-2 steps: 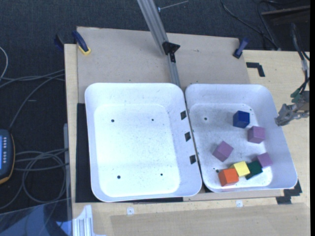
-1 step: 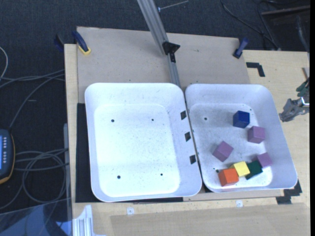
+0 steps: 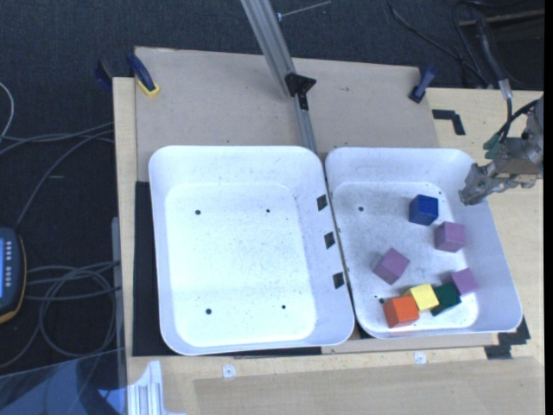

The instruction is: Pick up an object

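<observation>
Two-finger metal gripper (image 3: 474,192), jaw state unclear, just right of blue cube (image 3: 423,209); three purple cubes (image 3: 449,235).

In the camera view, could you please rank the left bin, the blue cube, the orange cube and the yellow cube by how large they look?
1. left bin, by far the largest.
2. orange cube.
3. blue cube, close to the orange one; the ranking between them is unsure.
4. yellow cube, looks slightly smaller.
</observation>
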Available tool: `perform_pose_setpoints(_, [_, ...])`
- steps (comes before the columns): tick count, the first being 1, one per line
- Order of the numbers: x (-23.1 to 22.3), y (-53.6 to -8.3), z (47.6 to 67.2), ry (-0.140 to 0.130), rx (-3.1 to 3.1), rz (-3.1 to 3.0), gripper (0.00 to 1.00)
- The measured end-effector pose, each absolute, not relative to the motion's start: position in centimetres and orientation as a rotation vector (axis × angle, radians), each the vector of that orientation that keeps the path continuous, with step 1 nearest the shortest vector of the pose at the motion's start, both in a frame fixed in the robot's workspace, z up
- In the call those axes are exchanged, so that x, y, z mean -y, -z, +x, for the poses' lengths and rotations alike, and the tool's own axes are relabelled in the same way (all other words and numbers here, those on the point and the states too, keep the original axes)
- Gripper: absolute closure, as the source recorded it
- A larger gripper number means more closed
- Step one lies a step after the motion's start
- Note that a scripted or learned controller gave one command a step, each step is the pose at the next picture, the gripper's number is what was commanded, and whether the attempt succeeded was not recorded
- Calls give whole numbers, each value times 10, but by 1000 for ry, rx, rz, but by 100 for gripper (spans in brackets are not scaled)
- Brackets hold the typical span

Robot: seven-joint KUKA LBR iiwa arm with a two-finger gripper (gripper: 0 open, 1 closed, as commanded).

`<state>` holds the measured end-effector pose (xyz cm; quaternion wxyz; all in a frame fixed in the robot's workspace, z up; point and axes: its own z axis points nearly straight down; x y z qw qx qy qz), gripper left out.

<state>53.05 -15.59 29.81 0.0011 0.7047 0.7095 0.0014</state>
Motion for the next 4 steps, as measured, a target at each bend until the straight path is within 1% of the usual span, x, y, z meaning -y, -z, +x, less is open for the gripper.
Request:
perform_pose_setpoints(2, [58, -264, 558, 0, -2230, 2217, 100])
perform_pose_setpoints(3, [8, -268, 573, -4, -2229, 2213, 100])
perform_pose_setpoints(4, [-40, -255, 574, 0, -2230, 2218, 100])
